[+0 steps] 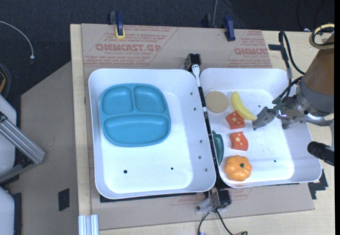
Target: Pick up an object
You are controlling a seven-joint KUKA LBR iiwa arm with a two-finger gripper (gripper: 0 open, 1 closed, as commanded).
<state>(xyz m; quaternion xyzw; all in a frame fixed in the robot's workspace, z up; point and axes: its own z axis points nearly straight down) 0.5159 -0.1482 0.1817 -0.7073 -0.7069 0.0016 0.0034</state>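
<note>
Camera view shows the gripper (264, 118) low over the right bin (276, 81), and whether its fingers are open or closed, I cannot tell. Nothing is visibly held. Just to its left lie a banana (239, 106) and a red block (235, 120); below-left sit a second red block (239, 141) and an orange pumpkin (237, 168); farther left is a tan disc (217, 101). These pieces crowd together, so I judge a descent could nudge the banana aside or pinch two things at once. The slick white floor would let them slide. Beyond, the left bin (106, 175) holds a blue tray (135, 114), on a cardboard-covered bench (159, 43) over dark carpet.
</note>
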